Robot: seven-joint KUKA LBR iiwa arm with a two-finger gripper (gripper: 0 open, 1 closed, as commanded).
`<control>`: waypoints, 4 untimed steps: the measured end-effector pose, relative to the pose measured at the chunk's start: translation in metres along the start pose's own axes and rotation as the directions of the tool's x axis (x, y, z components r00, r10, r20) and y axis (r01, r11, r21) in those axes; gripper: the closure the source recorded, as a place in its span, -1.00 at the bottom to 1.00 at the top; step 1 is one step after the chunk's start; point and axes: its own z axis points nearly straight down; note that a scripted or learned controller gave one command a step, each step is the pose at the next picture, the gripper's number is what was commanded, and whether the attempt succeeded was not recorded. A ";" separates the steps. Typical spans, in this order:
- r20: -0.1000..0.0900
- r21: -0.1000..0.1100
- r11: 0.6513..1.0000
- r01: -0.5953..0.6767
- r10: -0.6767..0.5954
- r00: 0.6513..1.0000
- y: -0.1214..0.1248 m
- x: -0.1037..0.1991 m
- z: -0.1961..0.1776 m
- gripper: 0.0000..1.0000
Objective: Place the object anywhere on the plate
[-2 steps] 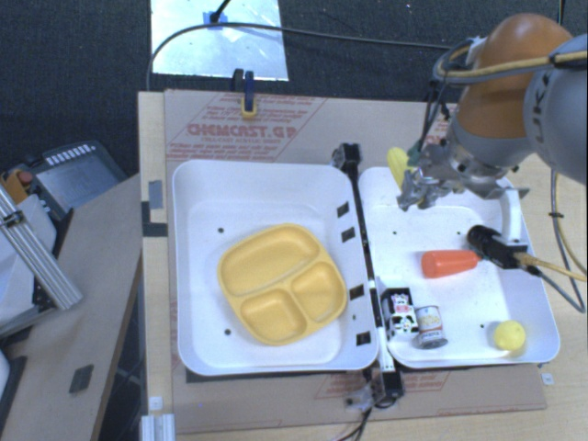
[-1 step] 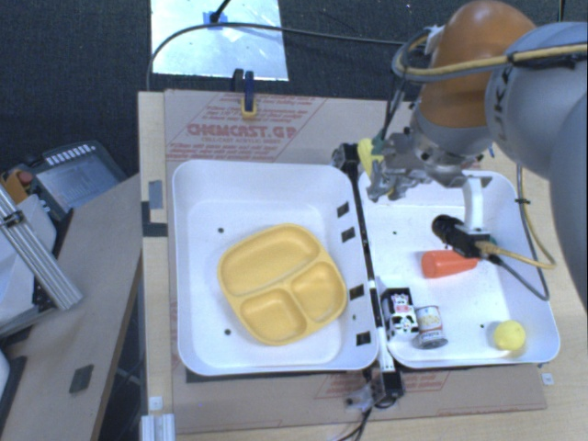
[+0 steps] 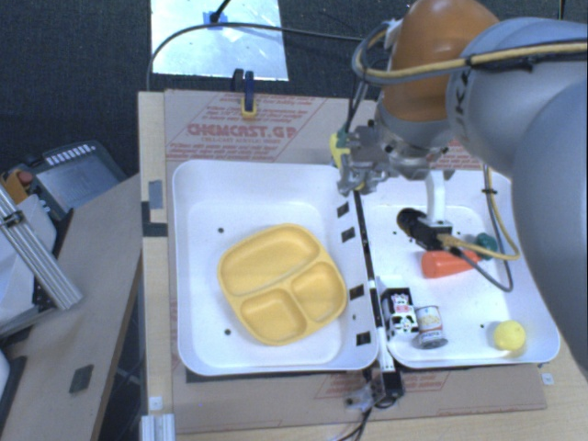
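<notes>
Yellow plate lies in the left bin, below and left of the fingers, which hang over the wall between the bins. I cannot tell their gap. Right of them, in the right bin, lie an orange piece, perhaps a carrot, a small can and a yellow ball.

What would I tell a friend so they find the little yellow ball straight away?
Take the right-hand white bin of the two. In its near right corner sits the yellow ball. It is the only round, plain yellow thing there; the small can to its left is a cylinder, and the orange piece beyond is long.
</notes>
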 end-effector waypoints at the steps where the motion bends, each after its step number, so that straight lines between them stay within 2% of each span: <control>1: 0.001 0.003 1.000 0.000 0.000 1.000 0.008 0.047 0.027 1.00; 2: 0.001 0.000 1.000 -0.003 0.003 1.000 0.013 0.063 0.012 1.00; 3: 0.002 0.002 1.000 -0.004 0.004 1.000 0.010 0.066 0.012 1.00; 4: 0.002 0.002 1.000 -0.004 0.004 1.000 0.010 0.066 0.012 -1.00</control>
